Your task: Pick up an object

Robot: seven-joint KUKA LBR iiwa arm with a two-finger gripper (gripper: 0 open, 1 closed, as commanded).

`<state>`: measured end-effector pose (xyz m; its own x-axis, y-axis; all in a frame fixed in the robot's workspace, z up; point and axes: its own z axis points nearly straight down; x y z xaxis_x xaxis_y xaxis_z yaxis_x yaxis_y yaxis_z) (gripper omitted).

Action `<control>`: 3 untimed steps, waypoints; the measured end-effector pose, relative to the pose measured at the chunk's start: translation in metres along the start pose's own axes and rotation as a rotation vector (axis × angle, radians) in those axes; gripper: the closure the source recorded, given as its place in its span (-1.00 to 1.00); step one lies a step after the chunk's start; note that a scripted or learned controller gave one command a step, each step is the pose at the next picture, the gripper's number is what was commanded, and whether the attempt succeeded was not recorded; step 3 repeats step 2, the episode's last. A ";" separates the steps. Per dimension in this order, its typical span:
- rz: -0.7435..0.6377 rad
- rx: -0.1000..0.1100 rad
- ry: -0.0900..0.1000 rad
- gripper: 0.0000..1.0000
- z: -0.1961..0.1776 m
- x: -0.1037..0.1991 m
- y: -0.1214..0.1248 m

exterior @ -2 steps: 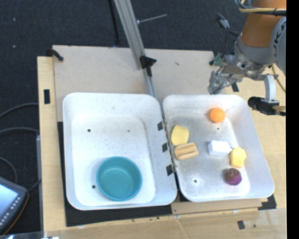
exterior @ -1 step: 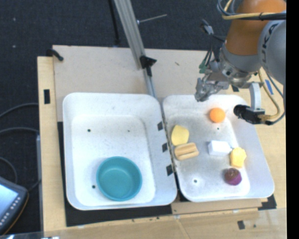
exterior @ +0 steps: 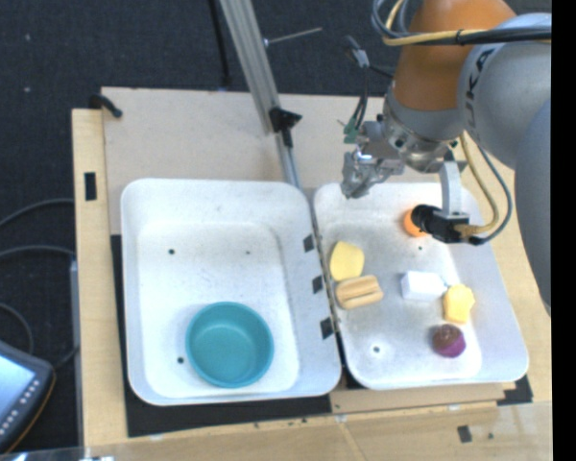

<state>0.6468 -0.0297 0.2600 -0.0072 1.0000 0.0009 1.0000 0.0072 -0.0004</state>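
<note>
Hanging over the right bin's (exterior: 499,349) far-left corner, the gripper (exterior: 357,182) holds nothing I can see; whether it is open or shut I cannot tell. Nearest is the yellow piece (exterior: 346,259) by the bin's left edge, toward the near side.

Left bin (exterior: 154,219): white, with fine dark speckling. Right bin (exterior: 499,344): white, likewise speckled. Bowl (exterior: 229,343) in the left bin: teal. In the right bin, one rounded piece (exterior: 347,259) was pale yellow, the bread-like roll (exterior: 358,292) tan, the small block (exterior: 421,284) white, the chunk (exterior: 458,303) yellow, the ball (exterior: 448,340) dark purple, and the item (exterior: 416,221) at the rear orange. Table (exterior: 173,133): light tan. Arm (exterior: 518,94): grey, orange band. Tool (exterior: 358,179): metallic grey.
</note>
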 end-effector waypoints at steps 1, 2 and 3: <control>-0.001 0.000 0.001 1.00 -0.003 0.059 -0.014; -0.001 0.002 0.001 1.00 -0.005 0.110 -0.024; -0.001 0.002 0.001 1.00 -0.005 0.110 -0.024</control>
